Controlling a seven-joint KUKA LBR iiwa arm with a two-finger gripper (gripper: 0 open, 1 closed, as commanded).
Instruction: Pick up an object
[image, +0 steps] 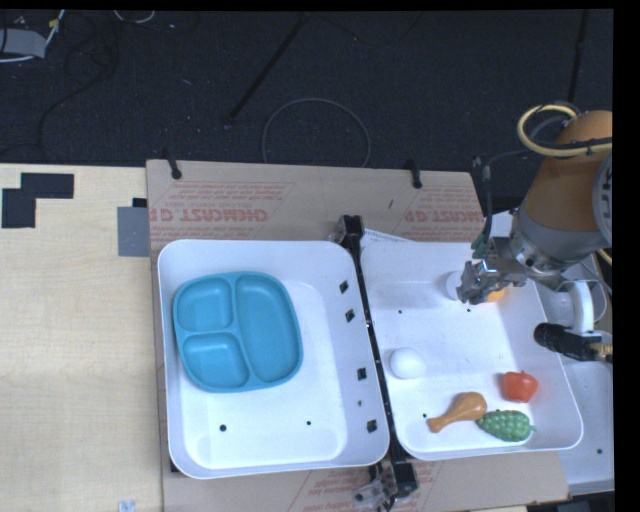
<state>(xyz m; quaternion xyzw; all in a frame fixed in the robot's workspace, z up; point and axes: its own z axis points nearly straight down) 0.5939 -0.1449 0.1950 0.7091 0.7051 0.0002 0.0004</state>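
My gripper (483, 284) hangs low over the back part of the right bin (440, 270), reaching in from the right. A small orange-yellow bit (498, 293) shows right at its tip; what it belongs to is too small to tell. Further forward in the same bin lie a white egg (407, 363), a tan chicken drumstick (458, 410), a red tomato (519, 385) and a green bumpy vegetable (505, 426). All of these lie apart from the gripper.
The left bin (320, 440) holds a blue divided plate (237, 330). A black divider (363, 340) runs between the bins. The arm's grey body with its orange band (575, 190) stands over the right bin's far right corner.
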